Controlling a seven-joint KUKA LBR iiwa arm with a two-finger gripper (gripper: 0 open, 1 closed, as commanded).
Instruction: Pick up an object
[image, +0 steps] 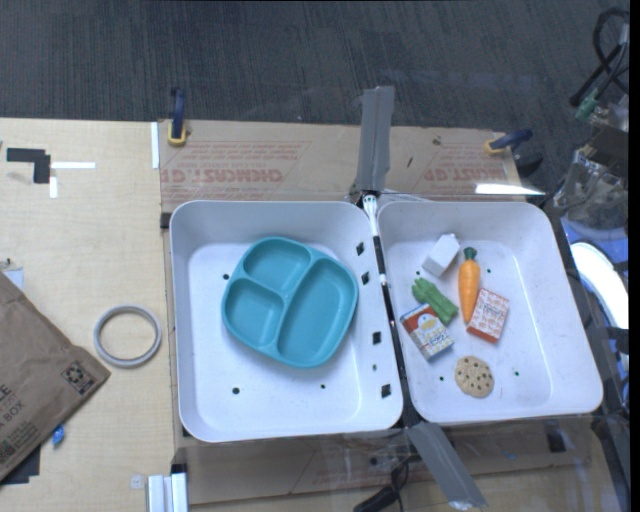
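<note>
the right bin (560, 330) holds the candidates in a tight cluster: carrot (468, 284), green piece (435, 299), small cartons (487, 315), cookie (473, 377). a descent could nudge neighbours or pinch two together. the arm's pose and its jaws' state cannot be told here.

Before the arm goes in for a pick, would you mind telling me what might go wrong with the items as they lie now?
The carrot, green vegetable and two small cartons lie packed close together in the right bin, so fingers closing on one may well nudge or catch a neighbour. The cookie lies flat and looks thin, so a grasp could slip off it. The white block sits tilted beside the carrot top and may shift when touched.
</note>
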